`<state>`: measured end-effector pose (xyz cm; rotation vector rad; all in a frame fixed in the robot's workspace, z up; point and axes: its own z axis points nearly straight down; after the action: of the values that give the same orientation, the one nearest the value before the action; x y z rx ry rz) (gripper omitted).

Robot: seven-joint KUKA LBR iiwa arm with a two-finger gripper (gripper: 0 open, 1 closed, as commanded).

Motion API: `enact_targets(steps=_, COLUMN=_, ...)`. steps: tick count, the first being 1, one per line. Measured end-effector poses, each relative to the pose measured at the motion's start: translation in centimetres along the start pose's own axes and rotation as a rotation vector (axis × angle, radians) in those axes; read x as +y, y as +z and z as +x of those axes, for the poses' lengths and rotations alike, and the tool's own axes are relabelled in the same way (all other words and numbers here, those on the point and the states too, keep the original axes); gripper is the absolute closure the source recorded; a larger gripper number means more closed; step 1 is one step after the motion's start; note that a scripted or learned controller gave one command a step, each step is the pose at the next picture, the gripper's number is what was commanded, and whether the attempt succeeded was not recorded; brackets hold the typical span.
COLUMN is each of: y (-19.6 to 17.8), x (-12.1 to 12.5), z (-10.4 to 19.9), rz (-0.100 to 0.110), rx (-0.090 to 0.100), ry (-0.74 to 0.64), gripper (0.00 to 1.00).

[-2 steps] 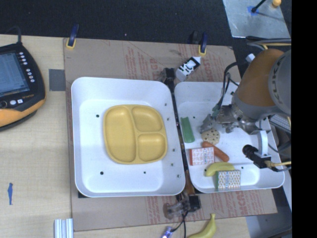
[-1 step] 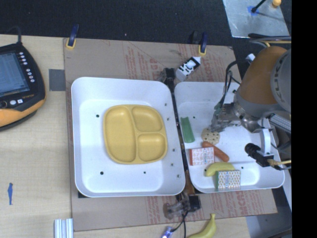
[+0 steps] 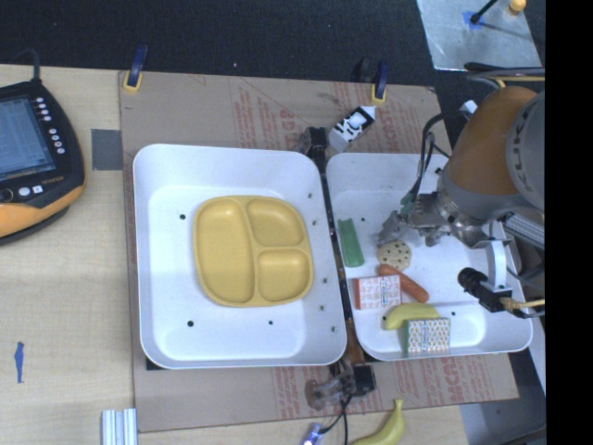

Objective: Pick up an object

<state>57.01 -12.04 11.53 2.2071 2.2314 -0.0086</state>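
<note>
The right bin [image 3: 371, 170] holds several small items. A green stick [image 3: 350, 242] lies by its left wall. A round chocolate-chip cookie [image 3: 393, 252] sits beside it, and an orange carrot-like piece [image 3: 405, 283] lies just below. A red-and-white packet [image 3: 377, 292], a yellow banana [image 3: 410, 315] and a small speckled box [image 3: 427, 336] lie near the front. My gripper [image 3: 398, 225] hangs low over the bin, right above the cookie's upper edge. Nothing is visibly held in it.
The left bin [image 3: 157, 332] carries a yellow divided plate [image 3: 252, 248]. A black-and-white object [image 3: 353, 125] lies behind the bins, and another banana [image 3: 386, 426] sits in front on the cardboard. A handheld pendant [image 3: 32, 156] rests at the far left. The arm [image 3: 491, 156] covers the right bin's right side.
</note>
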Motion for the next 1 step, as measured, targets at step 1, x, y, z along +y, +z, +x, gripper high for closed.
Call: enact_targets(steps=1, y=2.38, x=-0.07, z=0.65, rz=0.005, rx=0.005, ry=0.005, gripper=0.0)
